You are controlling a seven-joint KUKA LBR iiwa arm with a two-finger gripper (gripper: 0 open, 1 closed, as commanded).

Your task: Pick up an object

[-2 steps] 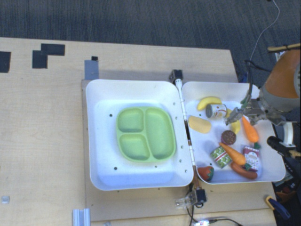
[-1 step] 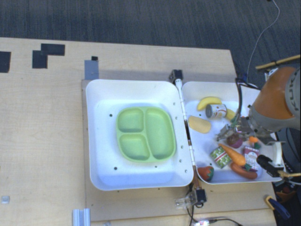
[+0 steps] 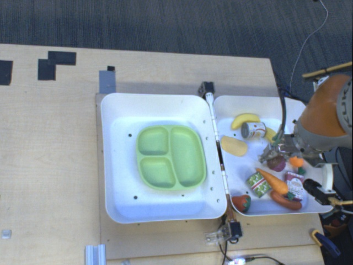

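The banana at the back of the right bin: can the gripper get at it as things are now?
Probably yes. The banana lies uncovered near the far wall, only a small can beside it, and the gripper hangs close by over the same bin.

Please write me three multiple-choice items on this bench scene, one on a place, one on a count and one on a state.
1. Where does the green divided tray lie?
A. In the left bin
B. In the right bin
C. On the bare bench

2. How many compartments does the tray have?
A. Two
B. Three
C. Five

3. How does the carrot lie?
A. Standing upright on its tip
B. Flat on the bin floor, slanting
C. Draped over the bin rim

Answers:
1. A, as the tray sits in the middle of the left bin, while the toy food is in the right bin.
2. B, since two smaller wells show on its left side and one long well on its right.
3. B, as it rests flat on the floor among the other toy food, below the end effector.
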